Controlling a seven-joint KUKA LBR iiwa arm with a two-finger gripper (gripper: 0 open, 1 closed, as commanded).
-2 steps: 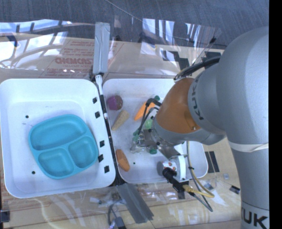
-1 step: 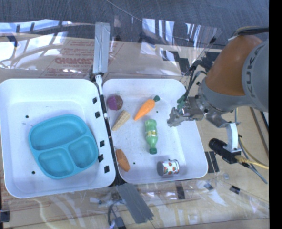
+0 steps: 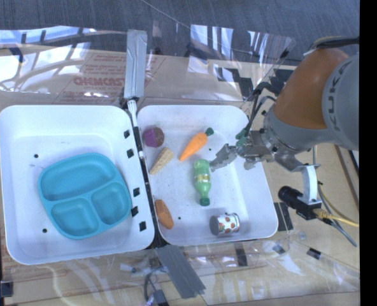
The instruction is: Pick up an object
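We could not tell our gripper's [image 3: 221, 158] state; beside the green plastic bottle [image 3: 202, 180] mid-bin, it might knock the bottle away.

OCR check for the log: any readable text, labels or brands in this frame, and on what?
"KUK", partly cut off, on the grey arm.
Red print on the cardboard behind the bins: too blurred to read.
Label on the green bottle: too small to read.
Pattern on the can: no legible text.

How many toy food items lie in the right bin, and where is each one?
6. Purple ball at the upper left; corn below it; carrot top centre; green bottle in the middle; orange piece lower left; can near the bottom. The hand may hide more.
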